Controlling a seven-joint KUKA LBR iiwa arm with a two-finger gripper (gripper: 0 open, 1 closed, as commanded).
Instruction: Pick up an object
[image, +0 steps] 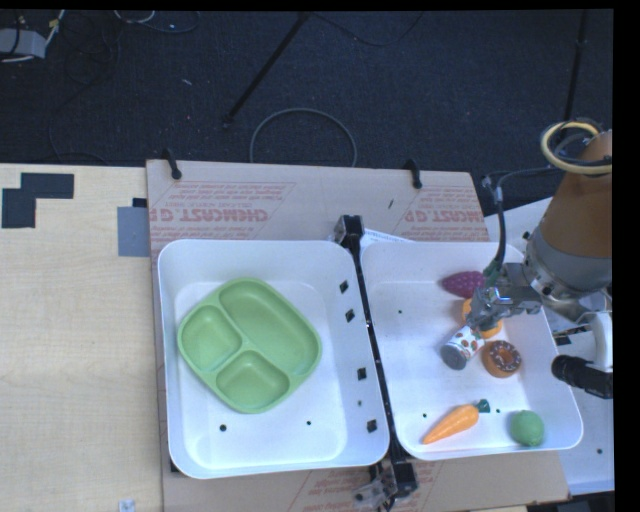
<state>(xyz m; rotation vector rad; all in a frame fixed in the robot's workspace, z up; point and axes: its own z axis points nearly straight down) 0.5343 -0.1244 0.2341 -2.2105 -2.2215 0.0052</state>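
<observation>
Scanning near edge: toy carrot (450, 423) and green ball (527, 428) lie loose on the right bin (410, 300) floor, apart from each other.
Mid bin: small can (461, 349) on its side, touching donut (501, 358).
Gripper (486, 309): directly above can, likely the target; finger state cannot be told.
Far: purple piece (463, 283) behind gripper.
Left bin (180, 300): green divided tray (249, 344), untouched.

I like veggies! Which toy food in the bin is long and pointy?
The orange carrot, lying beside the round green ball. The others look rounder.
</observation>
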